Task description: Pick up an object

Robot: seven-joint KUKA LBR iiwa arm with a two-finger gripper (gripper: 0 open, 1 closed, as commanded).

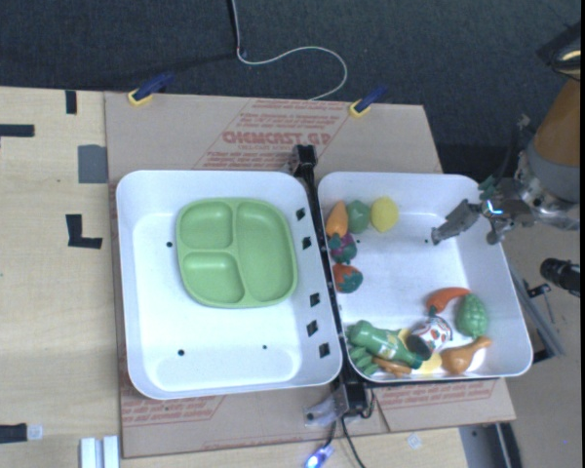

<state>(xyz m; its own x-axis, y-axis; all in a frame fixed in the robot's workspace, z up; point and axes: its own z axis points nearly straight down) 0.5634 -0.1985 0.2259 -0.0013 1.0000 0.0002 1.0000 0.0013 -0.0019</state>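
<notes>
Two shallow white bins are shown side by side on a cardboard sheet [273, 135] laid over the bench.

Left bin [141, 291]: a green divided plate [237, 253] with three compartments is seen lying slightly above the bin's centre, nearer its far edge than its near edge.

Right bin [409, 261]: small toy foods are gathered in two groups.
- Along the left wall, near the far left corner, a yellow lemon-like piece [384, 214] is placed just beside an orange carrot-like piece [336, 217]. Below these, a dark green-and-red piece [343, 249] and a red-and-green piece [348, 279] are set against the same wall.
- Along the near edge, toward the near right corner, a heap is formed by a green leafy piece [370, 339], a round green piece [471, 315], a red curved piece [447, 298], an orange-brown piece [460, 359] and a small white-and-red item [431, 335]. These are touching or overlapping.

The gripper [465, 217] is seen over the far right corner of the right bin, with the grey arm [551, 178] entering from the right. Nothing is seen between its fingers; whether they are spread or closed cannot be told. The gripper is well apart from both groups of toys.
</notes>
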